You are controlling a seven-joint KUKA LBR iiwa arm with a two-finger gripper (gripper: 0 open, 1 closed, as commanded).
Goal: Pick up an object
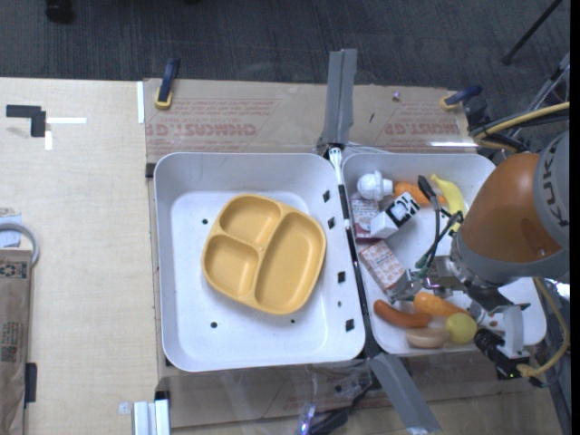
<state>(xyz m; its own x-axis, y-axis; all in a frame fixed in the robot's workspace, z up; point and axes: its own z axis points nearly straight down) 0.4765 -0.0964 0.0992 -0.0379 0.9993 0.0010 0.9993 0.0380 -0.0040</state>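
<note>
Pale wooden desk (pixel 82 270) carries two white bins, and the left bin (pixel 172 270) holds a yellow divided plate (pixel 264 253) at its middle. Right of that plate, the right bin (pixel 385 338) holds a white bottle (pixel 372 186), a banana (pixel 448 194), a sausage (pixel 401 314) and a lemon (pixel 460 328). Over that clutter hangs the claw (pixel 431 279); how far it is open cannot be told.

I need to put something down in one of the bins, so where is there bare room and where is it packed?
Left bin: a bare white floor rings the yellow divided plate, widest between the plate and the near rim and beside the left wall. Right bin: crowded with the sausage, lemon, banana and cartons, with the arm above it.
</note>
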